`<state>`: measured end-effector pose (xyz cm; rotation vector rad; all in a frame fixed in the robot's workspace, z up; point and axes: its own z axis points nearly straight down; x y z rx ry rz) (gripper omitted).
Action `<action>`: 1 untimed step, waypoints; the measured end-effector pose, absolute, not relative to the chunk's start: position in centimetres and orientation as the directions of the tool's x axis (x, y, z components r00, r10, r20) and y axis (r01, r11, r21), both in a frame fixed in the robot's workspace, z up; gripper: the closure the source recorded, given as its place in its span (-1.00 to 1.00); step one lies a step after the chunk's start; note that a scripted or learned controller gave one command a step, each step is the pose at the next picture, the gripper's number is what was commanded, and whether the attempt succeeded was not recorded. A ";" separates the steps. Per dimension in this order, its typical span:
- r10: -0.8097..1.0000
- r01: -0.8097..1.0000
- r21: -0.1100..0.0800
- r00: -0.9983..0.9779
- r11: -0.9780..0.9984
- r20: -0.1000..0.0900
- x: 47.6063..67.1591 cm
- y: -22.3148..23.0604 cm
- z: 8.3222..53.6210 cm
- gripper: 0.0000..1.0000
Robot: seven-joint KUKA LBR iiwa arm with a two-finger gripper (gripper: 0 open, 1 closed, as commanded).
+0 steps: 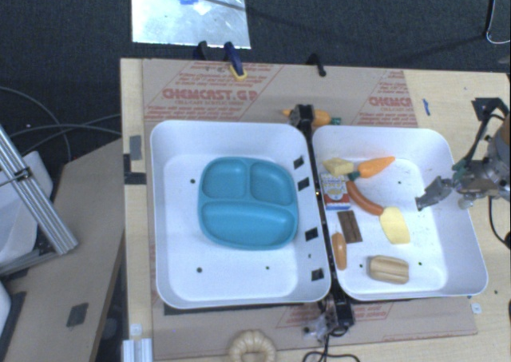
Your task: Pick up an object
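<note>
The right bin (pixel 459 252) holds several toy foods: a carrot (pixel 375 166), a pale yellow wedge (pixel 338 166), a red-and-white packet (pixel 334 188), a sausage (pixel 365 200), a yellow lemon-like piece (pixel 394 225), a brown bar (pixel 348 226), a small hot dog (pixel 340 250) and a bread roll (pixel 389 269). My gripper (pixel 435 192) reaches in from the right, above the bin's right half, to the right of the yellow piece. Nothing shows between its fingers.
The left bin (pixel 180 272) holds a blue sectioned plate (pixel 247 202). A black divider with clips (pixel 316 216) runs between the bins. A small yellow toy (pixel 319 118) lies behind the bins on the cardboard, and a beige ring (pixel 254 346) lies in front.
</note>
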<state>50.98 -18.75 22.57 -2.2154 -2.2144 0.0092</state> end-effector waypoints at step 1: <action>1.000 1.000 0.001 -0.003 0.003 0.000 51.3 -18.7 23.2 -1.00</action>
